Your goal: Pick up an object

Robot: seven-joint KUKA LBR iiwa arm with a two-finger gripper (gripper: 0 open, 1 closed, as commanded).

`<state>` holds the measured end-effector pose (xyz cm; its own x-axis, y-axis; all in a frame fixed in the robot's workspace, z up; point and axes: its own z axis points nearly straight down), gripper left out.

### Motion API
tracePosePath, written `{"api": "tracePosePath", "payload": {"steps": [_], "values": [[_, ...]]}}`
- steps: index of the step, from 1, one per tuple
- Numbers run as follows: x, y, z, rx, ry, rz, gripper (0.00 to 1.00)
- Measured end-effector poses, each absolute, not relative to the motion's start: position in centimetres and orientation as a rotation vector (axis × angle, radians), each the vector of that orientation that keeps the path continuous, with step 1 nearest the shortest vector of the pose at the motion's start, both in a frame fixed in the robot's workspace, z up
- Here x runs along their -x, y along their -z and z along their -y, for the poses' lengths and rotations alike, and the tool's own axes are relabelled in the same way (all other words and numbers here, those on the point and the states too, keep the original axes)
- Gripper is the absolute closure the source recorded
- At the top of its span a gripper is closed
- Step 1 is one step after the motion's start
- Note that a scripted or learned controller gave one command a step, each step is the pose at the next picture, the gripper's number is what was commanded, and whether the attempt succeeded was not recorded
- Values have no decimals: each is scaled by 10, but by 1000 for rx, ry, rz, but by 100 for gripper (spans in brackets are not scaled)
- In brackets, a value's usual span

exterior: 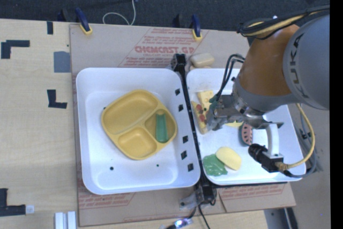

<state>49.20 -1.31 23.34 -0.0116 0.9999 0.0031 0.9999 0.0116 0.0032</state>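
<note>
In the right bin, the gripper hung just beside the pizza-slice toy, which lay lengthwise along the divider to its left; whether it was spread or closed, I cannot tell.

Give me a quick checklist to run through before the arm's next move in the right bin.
1. Gripper over the right white bin: ok.
2. Target under it, the yellow pizza-slice toy: ok, it lies beside the fingers.
3. Finger opening: cannot tell.
4. Object already held: cannot tell.
5. Neighbours apart from target, the pale yellow lump and green leafy piece: ok.
6. Black cable away from the toys: ok.
</note>
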Motion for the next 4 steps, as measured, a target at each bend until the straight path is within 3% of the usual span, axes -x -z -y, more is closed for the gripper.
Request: {"api": "tracePosePath", "payload": {"steps": [1, 2, 3, 4], "values": [[-491, -230, 19, -2221, 3, -2224, 0], [-552, -181, 69, -2224, 5, -2217, 0], [-511, -152, 111, -2229, 8, -2220, 0], [-573, -262, 99, -2207, -13, -2219, 0]]}}
